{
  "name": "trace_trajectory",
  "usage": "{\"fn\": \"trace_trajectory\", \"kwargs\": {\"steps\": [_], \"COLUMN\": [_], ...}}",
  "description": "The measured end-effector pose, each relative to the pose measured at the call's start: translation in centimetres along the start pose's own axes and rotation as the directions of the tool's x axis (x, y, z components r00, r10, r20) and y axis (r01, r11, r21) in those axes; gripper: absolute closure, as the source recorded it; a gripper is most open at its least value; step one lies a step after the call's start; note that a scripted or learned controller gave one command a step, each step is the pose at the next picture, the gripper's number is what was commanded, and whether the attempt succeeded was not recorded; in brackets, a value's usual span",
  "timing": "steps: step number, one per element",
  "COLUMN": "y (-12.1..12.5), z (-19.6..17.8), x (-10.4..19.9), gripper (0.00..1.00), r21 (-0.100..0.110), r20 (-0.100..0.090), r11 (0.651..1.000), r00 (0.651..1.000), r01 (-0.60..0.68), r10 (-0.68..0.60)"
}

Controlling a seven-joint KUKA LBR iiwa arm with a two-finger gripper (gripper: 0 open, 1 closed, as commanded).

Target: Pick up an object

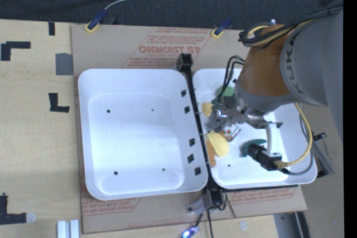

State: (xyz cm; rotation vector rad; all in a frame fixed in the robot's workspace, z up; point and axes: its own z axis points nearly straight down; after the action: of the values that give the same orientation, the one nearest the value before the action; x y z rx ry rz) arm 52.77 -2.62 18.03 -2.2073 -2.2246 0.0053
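The gripper (pixel 218 118) works close to the right bin's (pixel 290 120) left wall, with little room (finger state cannot be told). A yellow object (pixel 219 145), rounded, lies just below it in that bin.

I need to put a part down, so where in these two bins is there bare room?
The left bin offers bare floor from wall to wall. The right bin is crowded: the gripper, a yellow object and other small items cluster beside the divider.

Two smooth, glossy white plastic bins (pixel 134 136) sit on matt brown cardboard (pixel 162 47). The arm (pixel 290 69) has a smooth grey casing with a satin orange band (pixel 268 67).
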Motion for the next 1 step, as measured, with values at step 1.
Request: {"fn": "trace_trajectory", "kwargs": {"steps": [1], "y": [3.83], "z": [-0.39], "x": [11.74], "gripper": [1.00], "r21": [-0.009], "r20": [0.003], "r11": [1.000], "r00": [1.000], "r01": [0.005], "r10": [-0.005]}}
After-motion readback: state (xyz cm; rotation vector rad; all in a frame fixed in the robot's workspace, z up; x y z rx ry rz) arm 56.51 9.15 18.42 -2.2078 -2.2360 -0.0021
